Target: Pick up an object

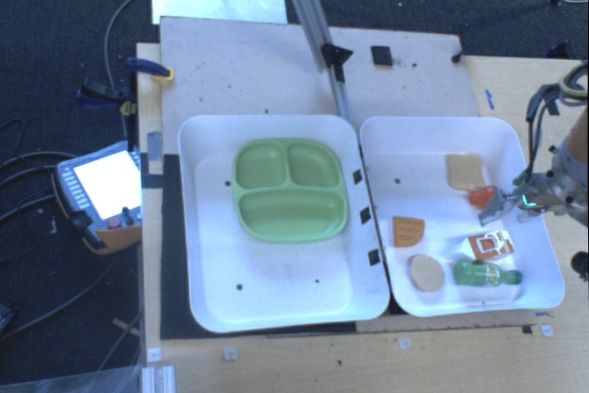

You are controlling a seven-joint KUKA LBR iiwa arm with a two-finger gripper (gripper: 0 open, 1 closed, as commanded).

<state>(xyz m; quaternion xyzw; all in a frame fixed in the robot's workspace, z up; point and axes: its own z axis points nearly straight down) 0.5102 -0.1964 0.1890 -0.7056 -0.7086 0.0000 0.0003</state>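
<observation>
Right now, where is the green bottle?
The green bottle lies on its side in the right bin, near its front right corner, just below the orange-and-white carton.

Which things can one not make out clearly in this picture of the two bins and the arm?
- Gripper, camera view: small and blurred, so whether its fingers are open or shut cannot be told.
- Red object, camera view: partly covered by the gripper; its kind and shape stay unclear.
- Arm, camera view: cut off by the right edge.
- Orange and white packet, camera view: the print is too small to read.
</observation>
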